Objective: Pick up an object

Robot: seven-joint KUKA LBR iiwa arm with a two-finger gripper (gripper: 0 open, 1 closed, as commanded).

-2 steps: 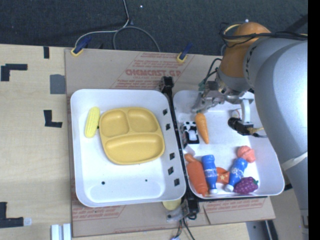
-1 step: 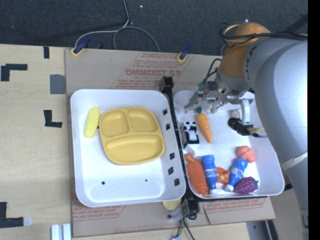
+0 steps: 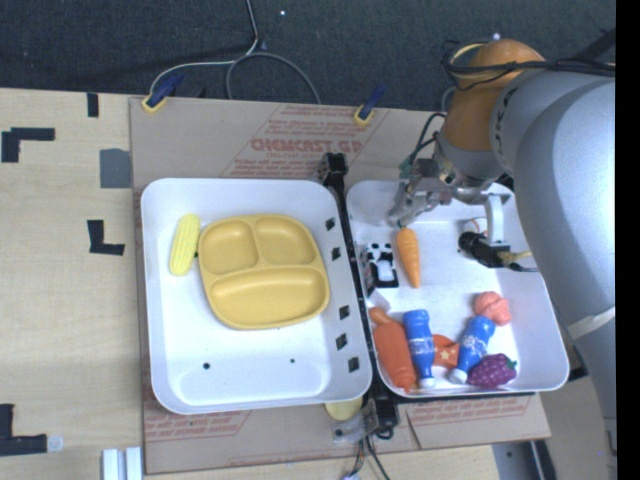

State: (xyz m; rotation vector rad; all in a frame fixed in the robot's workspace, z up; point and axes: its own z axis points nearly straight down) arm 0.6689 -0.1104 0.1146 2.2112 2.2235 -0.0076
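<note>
My gripper (image 3: 408, 208) hangs over the back of the right bin (image 3: 548, 313), just above the top end of an orange toy carrot (image 3: 407, 256). The carrot lies lengthwise on the bin floor and looks apart from the gripper. Towards the front of that bin lie a blue bottle (image 3: 419, 342), a second blue bottle (image 3: 475, 342), a larger orange carrot-like toy (image 3: 393, 354), purple grapes (image 3: 492, 370) and a pinkish-orange toy (image 3: 492, 307).
The left bin (image 3: 165, 313) holds a yellow divided plate (image 3: 265, 270) with a corn cob (image 3: 184, 243) beside it. A small black-and-white piece (image 3: 380, 265) sits by the divider between the bins. The grey arm (image 3: 560, 168) covers the right bin's far right side.
</note>
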